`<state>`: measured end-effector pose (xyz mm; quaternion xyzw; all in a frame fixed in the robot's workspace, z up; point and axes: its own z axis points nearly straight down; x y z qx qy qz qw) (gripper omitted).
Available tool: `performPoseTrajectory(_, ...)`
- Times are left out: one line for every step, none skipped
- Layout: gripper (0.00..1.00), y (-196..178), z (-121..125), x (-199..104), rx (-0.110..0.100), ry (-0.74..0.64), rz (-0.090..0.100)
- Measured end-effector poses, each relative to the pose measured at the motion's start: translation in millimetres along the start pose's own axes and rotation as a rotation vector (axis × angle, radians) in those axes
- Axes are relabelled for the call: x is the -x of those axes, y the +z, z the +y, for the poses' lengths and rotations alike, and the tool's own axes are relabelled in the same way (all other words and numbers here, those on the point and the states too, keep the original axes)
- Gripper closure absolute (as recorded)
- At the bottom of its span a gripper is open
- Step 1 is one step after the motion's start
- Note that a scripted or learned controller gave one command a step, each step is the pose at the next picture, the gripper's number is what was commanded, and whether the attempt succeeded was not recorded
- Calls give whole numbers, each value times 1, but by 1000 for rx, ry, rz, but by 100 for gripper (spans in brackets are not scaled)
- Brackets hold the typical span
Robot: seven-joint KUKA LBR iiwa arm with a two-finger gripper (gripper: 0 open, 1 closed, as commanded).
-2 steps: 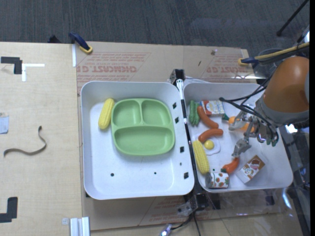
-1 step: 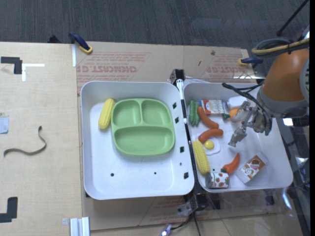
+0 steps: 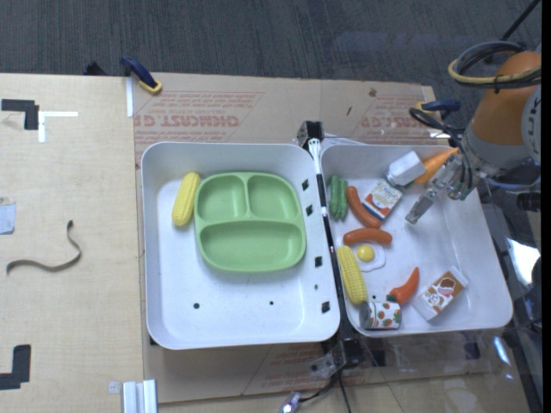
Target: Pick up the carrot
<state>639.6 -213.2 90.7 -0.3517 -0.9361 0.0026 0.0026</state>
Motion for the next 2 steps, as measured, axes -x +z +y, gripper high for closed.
performPoseTrajectory(0, -11, -3, 13, -4, -53, 6)
performPoseTrajectory(100, -24, 0, 16, 1, -57, -10)
